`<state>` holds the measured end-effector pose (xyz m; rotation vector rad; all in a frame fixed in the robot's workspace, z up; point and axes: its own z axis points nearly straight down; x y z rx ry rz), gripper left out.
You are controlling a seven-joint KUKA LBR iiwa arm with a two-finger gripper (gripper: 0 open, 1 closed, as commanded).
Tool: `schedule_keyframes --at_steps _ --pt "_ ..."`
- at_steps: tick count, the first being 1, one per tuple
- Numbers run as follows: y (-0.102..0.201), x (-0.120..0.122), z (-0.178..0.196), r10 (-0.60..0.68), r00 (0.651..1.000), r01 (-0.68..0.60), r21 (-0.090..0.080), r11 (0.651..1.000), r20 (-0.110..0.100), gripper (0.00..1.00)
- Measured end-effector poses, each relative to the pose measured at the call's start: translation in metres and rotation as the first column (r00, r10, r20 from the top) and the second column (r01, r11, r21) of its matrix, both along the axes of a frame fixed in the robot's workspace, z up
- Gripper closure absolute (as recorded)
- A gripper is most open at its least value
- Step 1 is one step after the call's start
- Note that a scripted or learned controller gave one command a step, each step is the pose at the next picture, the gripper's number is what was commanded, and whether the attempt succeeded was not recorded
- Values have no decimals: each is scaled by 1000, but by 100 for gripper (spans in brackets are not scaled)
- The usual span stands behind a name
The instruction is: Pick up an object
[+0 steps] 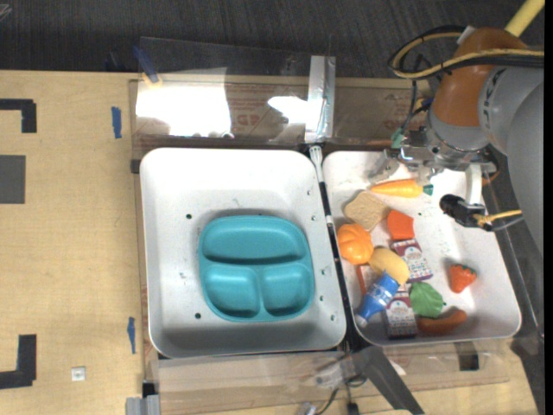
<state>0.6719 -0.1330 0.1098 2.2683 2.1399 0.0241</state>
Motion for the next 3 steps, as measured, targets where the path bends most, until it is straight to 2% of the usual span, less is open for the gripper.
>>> schedule_keyframes --at_steps 1,2,3 --pt "-2 3 15 1 1000 -1 -6 1000 9 100" --pt "-25 -50 -11 415 910 -416 -2 910 -15 100" --pt "-24 -54 -17 416 909 -416 4 909 -24 0"
